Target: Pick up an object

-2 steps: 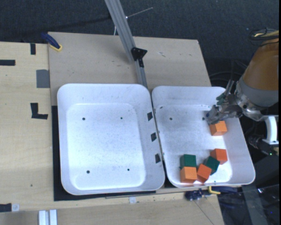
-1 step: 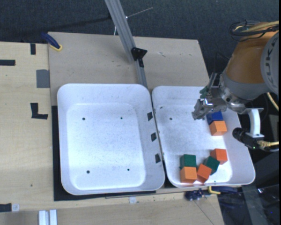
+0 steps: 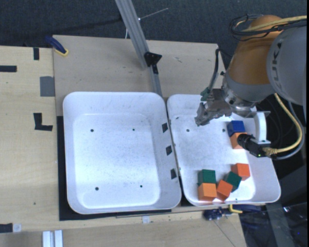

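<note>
My gripper [image 3: 203,117] hangs over the back part of the right bin [image 3: 195,148], pointing down and to the left, above bare bin floor. A blue block [image 3: 237,126] lies just to its right, with an orange block [image 3: 236,140] beside it, partly hidden by a black cable fitting. Near the bin's front lie a green block [image 3: 207,176], an orange block [image 3: 207,190], another orange block [image 3: 224,189], a green block [image 3: 233,180] and an orange block [image 3: 242,170]. I see nothing between the fingers.
The left bin [image 3: 116,148] sits beside the right one. A slanted metal pole [image 3: 136,30] rises behind the bins. A blue and yellow tool [image 3: 56,45] lies at the bench's back left. Cables hang off the arm at right.
</note>
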